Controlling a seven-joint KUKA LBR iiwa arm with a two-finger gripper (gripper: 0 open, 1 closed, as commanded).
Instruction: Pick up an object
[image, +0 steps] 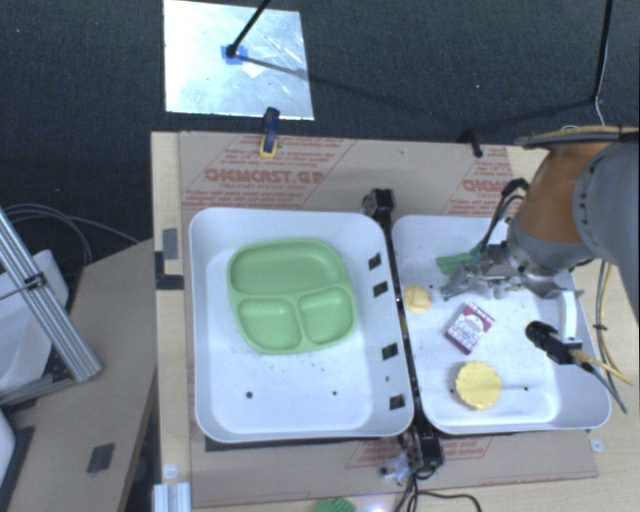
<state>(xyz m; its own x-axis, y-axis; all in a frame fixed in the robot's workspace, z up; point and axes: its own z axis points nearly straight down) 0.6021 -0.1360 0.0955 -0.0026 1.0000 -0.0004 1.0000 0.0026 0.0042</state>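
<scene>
We see four loose things in the right bin (580, 405). A yellow round disc (477, 384) lies flat near the bin's front wall. Just behind it a small red and white packet (468, 328) lies tilted. A small yellow lump (417, 298) sits against the bin's left wall. A green piece (457, 262) lies toward the bin's back, partly covered.

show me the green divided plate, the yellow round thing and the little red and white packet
green divided plate (291, 296), camera view, on the ridge where its compartments meet
yellow round thing (478, 384), camera view, middle of its top face
red and white packet (469, 328), camera view, centre of its printed face
</scene>
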